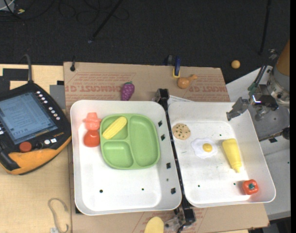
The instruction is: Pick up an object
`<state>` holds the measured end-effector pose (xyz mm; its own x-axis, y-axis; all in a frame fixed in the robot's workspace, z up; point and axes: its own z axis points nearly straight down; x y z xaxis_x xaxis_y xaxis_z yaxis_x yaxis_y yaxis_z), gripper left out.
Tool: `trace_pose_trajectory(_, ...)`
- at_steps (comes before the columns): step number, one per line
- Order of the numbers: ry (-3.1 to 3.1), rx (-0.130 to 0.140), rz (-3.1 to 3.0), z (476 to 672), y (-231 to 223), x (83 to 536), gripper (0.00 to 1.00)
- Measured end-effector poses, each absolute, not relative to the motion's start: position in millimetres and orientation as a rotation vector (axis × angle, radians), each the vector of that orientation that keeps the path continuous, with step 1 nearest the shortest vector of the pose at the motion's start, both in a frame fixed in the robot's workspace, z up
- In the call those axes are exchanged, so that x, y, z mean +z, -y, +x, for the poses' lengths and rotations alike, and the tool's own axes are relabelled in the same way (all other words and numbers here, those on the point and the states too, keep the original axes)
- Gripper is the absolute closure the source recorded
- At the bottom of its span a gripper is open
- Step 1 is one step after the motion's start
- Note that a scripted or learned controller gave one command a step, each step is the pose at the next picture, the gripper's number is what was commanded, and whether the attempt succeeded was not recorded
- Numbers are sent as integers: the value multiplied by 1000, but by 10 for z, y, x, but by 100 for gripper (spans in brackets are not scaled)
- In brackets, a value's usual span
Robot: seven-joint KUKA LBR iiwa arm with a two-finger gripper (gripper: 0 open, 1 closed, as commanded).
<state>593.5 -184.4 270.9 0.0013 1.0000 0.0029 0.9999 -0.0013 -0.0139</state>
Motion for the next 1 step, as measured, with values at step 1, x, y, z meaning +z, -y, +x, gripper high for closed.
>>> trace_pose_trajectory(1,2221,0,-2220,5954,1844,2786,0)
